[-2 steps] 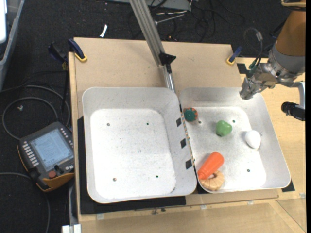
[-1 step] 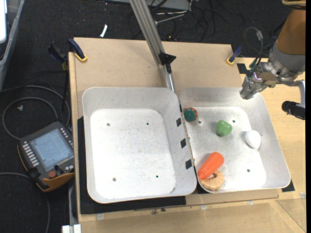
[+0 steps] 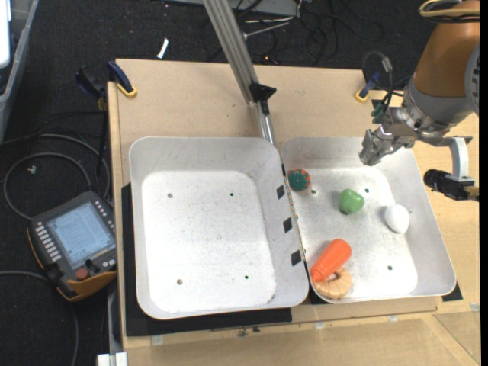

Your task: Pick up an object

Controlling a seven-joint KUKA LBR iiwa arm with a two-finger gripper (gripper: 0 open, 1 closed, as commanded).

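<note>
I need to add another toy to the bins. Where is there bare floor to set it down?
The left bin is bare across its whole floor. In the right bin, a free patch lies between the white ball and the near rim. It is crowded around the green ball, the orange carrot and under the pincer.

My arm [image 3: 446,59] comes in from upper right, wrist bent down-left, gripper [image 3: 371,152] pointing down, nothing seen betw. its tips.

Bins [image 3: 206,158] look like matt white plastic, a bit speckled; bench [image 3: 198,97] is plain wood-like board, orange carrot [image 3: 332,258] looks smooth.
</note>
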